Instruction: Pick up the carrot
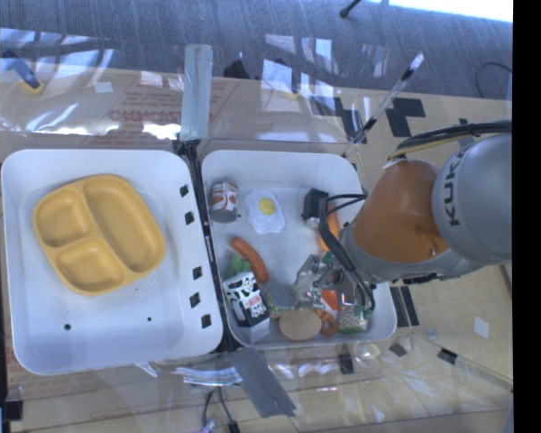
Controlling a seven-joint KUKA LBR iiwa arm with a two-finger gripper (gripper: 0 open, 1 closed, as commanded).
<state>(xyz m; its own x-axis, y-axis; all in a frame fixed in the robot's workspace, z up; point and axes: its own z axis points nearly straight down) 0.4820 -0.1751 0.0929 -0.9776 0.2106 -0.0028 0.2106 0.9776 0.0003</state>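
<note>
An orange sliver that looks like the carrot (324,238) shows in the right bin (279,162), right at the edge of the arm's orange wrist, which hides most of it. My gripper (319,281) hangs low over the bin's front right part, just in front of that sliver, among small cluttered items. Nothing is seen held in it.
The right bin also holds a small can (223,199), a fried egg toy (267,209), a red sausage (250,257), a cow-patterned carton (245,298), a brown round disc (299,325) and red and green bits (343,318). A yellow divided plate (97,233) lies in the left bin (36,332).
</note>
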